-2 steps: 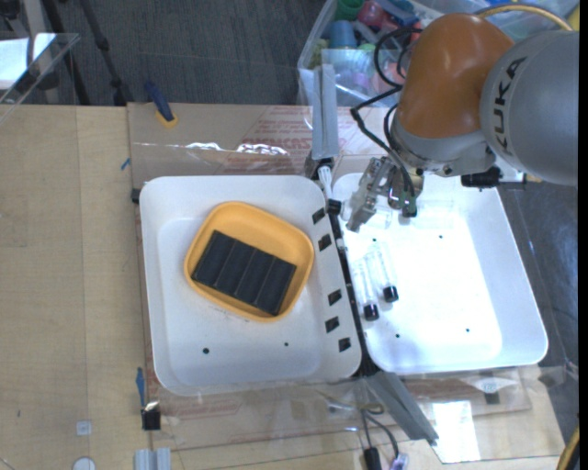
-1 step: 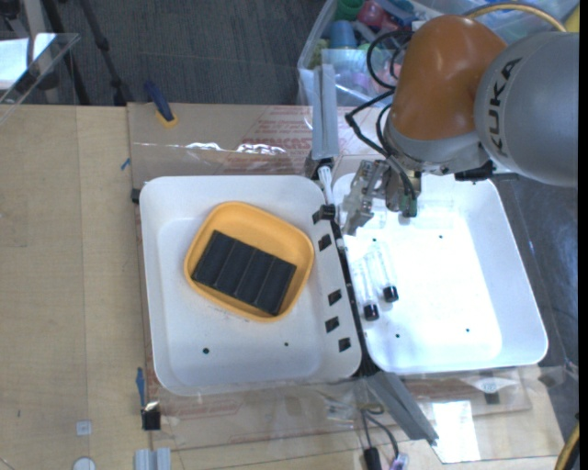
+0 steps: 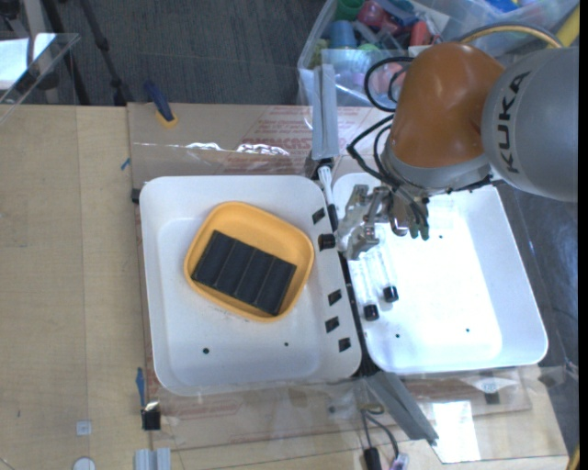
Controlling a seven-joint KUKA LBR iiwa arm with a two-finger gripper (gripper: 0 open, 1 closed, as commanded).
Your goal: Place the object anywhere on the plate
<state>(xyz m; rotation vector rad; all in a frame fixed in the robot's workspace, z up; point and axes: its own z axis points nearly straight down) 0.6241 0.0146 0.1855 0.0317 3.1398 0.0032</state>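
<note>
A black ridged rectangular object (image 3: 244, 272) lies flat inside the yellow plate (image 3: 299, 243), which sits in the left white bin (image 3: 184, 358). My gripper (image 3: 379, 303) hangs over the left side of the right white bin (image 3: 478, 312), just past the divider and to the right of the plate. Its pale fingers point down and toward the front, with their dark tips (image 3: 390, 294) apart and nothing between them. The orange band and grey arm (image 3: 441, 101) cover the far part of the right bin.
A metal post (image 3: 324, 119) rises at the back between the bins, and black clips (image 3: 333, 298) line the divider. A clear tub of coloured items (image 3: 386, 23) stands behind. A blue clip (image 3: 163, 112) lies on the bench at the back left.
</note>
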